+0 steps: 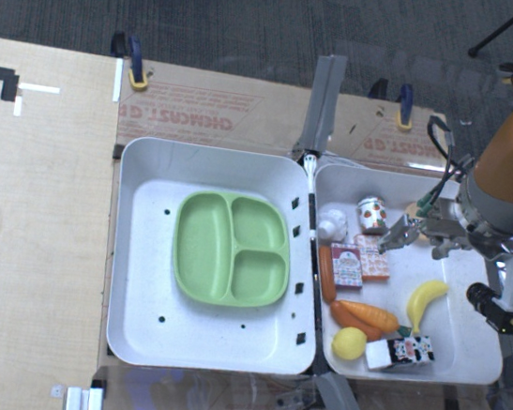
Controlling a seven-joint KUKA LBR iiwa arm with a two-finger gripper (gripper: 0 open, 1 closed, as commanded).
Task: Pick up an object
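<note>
Gripper (402, 231) hovers over right bin (460, 370), upper area; finger opening: cannot tell. Nearest object: red box (346, 266), just lower-left of gripper, long axis roughly top-to-bottom in view. Banana (425, 302) lower-right.

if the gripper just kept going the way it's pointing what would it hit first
The gripper points left and down over the right bin. Going straight on, it would probably first meet the small red box, just ahead of its tips, though depth is hard to judge.
</note>
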